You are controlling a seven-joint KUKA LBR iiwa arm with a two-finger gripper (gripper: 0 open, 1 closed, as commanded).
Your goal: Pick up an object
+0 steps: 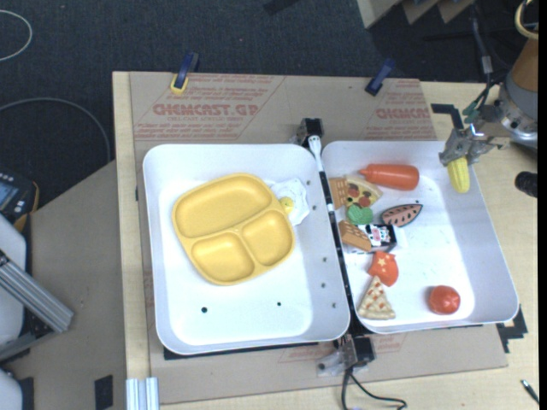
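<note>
Two shallow white bins are being viewed from above, side by side on a cardboard-covered bench. The left bin (162,254) is holding a yellow divided tray (232,227), lying flat toward the upper left of the bin, with a fried-egg toy (291,200) just beside its right edge.

The right bin (487,254) is holding toy food, mostly bunched along its left wall, probably because that is where it was dropped: a pizza slice (353,193), an orange hot dog (391,176), a dark watermelon slice (402,214), a red pepper (385,268), another wedge (375,301), and a tomato (444,299) lying apart at the lower right.

At the upper right of the frame, the gripper (461,154) is being reached in over the right bin's top corner. A yellow corn cob (460,175) is hanging upright directly beneath it, and appears to be pinched between the fingers at its upper end, though the view there is small and cluttered. The cob seems to be lifted clear of the bin floor, so the pick looks close to completion.
</note>
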